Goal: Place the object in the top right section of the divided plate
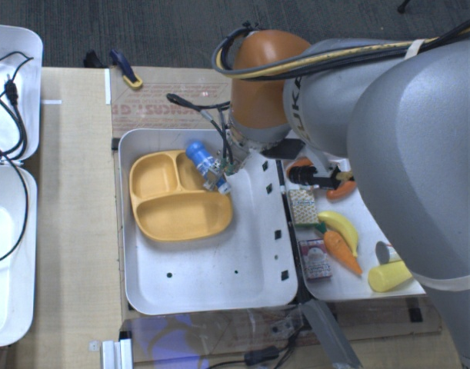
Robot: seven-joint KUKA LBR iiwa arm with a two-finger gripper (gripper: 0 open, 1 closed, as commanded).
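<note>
1. Blue and clear, the small bottle (201, 161) lies over the rim of the yellow divided plate (181, 214) at its top right section, long axis running from about 10 o'clock to 4 o'clock.
2. We see the gripper (219, 177) right at the bottle's lower end, at about 4 o'clock from its middle; whether the fingers pinch it or stand apart we cannot tell.
3. We judge the coming move turns on this: the bottle is already above the target section, so only a short lowering or release seems left.
4. Plate sits in the left white bin (211, 283); its large lower section and top left section hold nothing.
5. Right bin (350, 283) holds a banana (338, 225), carrot (344, 250), yellow cylinder (388, 275) and small boxes (315, 260).
</note>
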